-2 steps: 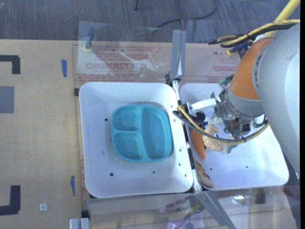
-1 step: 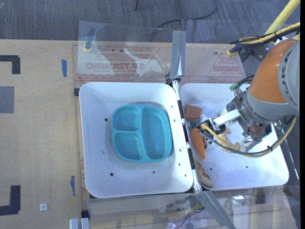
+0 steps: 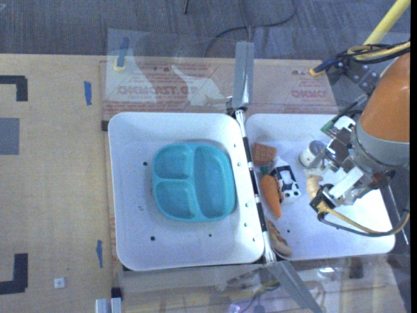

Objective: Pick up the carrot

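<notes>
Carrot waits at the left side of the right bin, with the gripper off to its right.
The carrot (image 3: 271,195) lies flat by the left wall of the right bin (image 3: 365,240), with its long side running from 11 o'clock to 5 o'clock. A small black and white toy (image 3: 287,182) sits just beside it. The gripper (image 3: 328,166) hangs over the same bin, and I cannot tell if it is open or closed. I see nothing in its hold. From the gripper, the carrot is near, at about 8 o'clock, so the arm likely has to go that way.
</notes>
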{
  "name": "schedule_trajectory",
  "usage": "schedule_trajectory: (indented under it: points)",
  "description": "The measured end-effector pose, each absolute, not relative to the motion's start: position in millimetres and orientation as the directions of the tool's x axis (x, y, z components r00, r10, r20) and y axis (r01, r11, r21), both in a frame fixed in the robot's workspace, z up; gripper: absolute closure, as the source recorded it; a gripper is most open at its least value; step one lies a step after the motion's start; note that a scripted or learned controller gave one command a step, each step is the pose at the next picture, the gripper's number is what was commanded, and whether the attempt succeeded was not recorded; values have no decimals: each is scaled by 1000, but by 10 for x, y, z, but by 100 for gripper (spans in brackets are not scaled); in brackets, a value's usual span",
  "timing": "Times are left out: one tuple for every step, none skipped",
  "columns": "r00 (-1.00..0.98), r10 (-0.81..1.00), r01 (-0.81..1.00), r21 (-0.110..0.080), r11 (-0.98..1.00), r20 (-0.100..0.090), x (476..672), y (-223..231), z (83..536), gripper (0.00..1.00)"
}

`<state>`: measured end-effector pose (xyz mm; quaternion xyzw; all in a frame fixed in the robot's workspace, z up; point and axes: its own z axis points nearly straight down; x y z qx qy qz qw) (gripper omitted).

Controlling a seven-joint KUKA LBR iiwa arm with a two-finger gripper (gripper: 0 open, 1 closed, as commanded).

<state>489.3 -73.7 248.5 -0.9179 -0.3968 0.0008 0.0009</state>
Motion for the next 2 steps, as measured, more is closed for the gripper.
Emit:
schedule_trajectory:
  points:
    - [869, 494, 494, -2, -869, -1, 5455, -681, 1837, 100]
    - [980, 201, 201, -1, -980, -3, 6078, -685, 1842, 100]
